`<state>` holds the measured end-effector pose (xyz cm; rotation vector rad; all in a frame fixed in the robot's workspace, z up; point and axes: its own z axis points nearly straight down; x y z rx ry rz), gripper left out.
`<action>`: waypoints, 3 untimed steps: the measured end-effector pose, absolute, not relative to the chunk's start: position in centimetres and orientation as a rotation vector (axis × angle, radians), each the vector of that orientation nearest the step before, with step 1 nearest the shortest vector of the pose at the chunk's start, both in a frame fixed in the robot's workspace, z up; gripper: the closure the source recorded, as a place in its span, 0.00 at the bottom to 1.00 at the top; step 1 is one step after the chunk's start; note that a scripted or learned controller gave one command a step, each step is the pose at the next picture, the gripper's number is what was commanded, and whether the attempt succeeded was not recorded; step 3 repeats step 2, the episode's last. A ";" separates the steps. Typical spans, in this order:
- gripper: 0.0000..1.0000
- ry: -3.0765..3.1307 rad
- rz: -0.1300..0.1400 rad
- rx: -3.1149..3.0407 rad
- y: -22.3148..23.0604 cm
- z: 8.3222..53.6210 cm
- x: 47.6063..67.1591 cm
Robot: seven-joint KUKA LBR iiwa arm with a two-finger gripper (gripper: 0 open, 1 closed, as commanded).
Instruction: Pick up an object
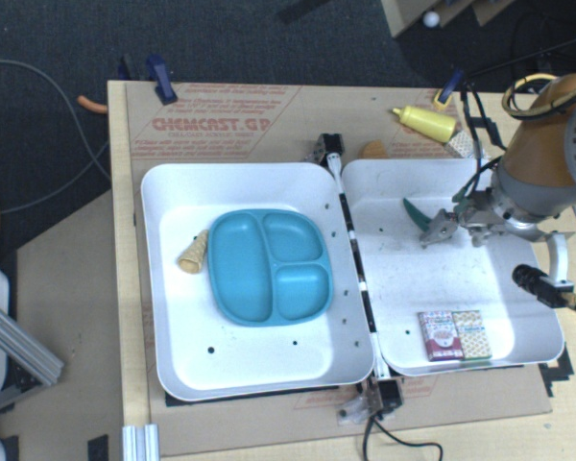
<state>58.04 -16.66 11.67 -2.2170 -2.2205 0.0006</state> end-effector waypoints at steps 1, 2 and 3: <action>0.00 -2.223 -0.002 -2.219 -12.1 8.4 63.8; 1.00 -2.227 -0.002 -2.221 -12.2 9.5 63.9; 1.00 -2.227 -0.002 -2.221 -12.2 9.5 63.9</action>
